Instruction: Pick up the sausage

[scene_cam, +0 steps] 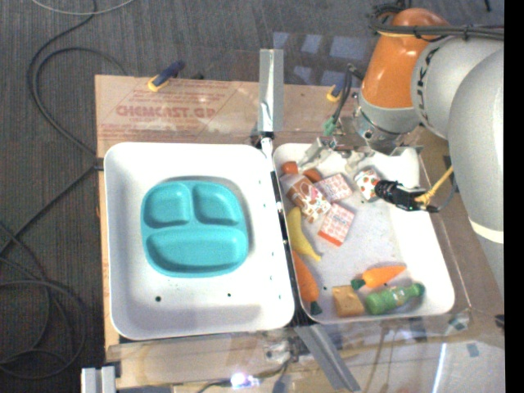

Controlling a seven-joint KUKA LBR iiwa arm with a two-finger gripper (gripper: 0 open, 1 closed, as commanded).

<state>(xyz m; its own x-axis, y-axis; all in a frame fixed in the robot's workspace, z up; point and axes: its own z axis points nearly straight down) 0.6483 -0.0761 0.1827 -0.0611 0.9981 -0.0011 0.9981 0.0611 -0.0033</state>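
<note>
Brown cardboard sheet (180, 109) under white bins (123, 219)

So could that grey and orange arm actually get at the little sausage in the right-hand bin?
Probably yes. The sausage lies near the top left corner of the right bin, uncovered from above, with the gripper just beside it. Small packets crowd close, so it is a tight pick.

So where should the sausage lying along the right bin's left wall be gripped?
Take the sausage at its middle, from straight above, closing across its narrow width. It lies flat, lengthwise against the bin's wall, the banana at its far end, so wall-side room looks tight.
</note>
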